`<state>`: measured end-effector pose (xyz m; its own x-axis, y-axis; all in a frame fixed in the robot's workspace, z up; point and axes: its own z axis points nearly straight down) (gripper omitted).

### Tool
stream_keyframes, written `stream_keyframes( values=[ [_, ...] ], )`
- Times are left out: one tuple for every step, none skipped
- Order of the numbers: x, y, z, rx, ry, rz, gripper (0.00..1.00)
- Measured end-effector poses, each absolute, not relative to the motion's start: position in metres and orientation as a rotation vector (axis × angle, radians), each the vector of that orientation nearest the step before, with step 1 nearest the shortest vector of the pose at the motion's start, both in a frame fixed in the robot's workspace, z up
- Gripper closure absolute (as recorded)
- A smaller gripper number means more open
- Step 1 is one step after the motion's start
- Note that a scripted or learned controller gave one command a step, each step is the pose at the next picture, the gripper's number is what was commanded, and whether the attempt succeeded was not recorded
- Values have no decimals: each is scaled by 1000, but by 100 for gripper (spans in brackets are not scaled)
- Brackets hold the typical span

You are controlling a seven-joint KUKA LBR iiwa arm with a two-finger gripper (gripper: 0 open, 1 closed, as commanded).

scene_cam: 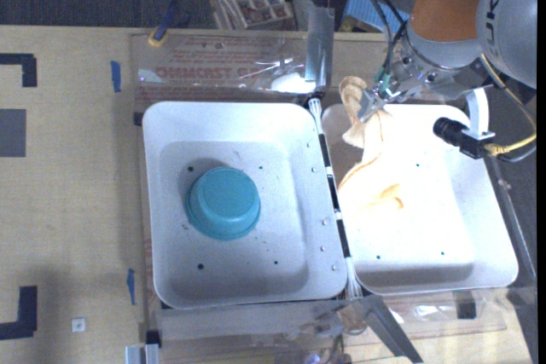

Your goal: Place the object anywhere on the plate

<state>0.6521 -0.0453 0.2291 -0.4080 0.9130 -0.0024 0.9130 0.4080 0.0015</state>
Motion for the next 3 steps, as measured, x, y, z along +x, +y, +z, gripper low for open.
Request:
stream_keyframes(
  values=[
    [653, -44, 225, 1703, 2638, -1, 100],
    [634, -5, 233, 1148, 2924, 1, 100],
    [611, 49, 230, 546, 3093, 2, 100]
  ],
)
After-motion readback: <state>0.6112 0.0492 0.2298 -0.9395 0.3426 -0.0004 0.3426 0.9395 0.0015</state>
